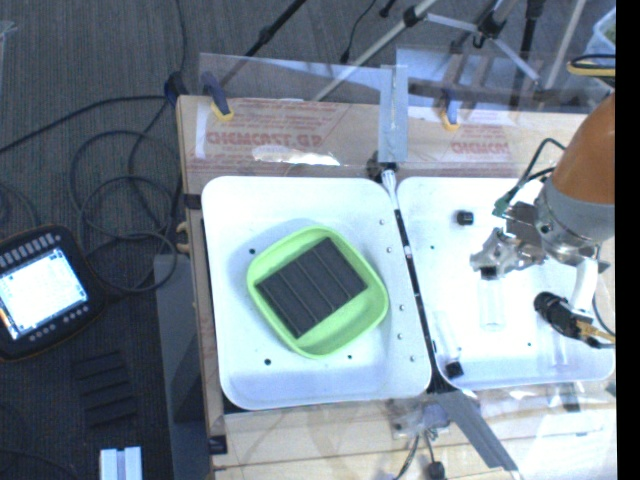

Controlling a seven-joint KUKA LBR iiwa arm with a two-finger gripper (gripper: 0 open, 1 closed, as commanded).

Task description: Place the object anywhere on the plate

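Note:
A green, square-ish plate (372, 306) sits tilted in the middle of the left bin (230, 368). On the plate lies a dark grey ridged slab (312, 286) that covers most of its floor. My gripper (493, 260) hangs over the right bin (440, 298), near its middle, well to the right of the plate and apart from the slab. I see nothing in the gripper. A small black piece (464, 217) lies on the right bin's floor, up and to the left of the gripper.
A raised divider (405, 258) separates the two bins. A black cable end (556, 313) hangs from the arm, low over the right bin. Cardboard and a clear panel (300, 133) back the bench. A lit tablet (38, 293) lies on the floor at left.

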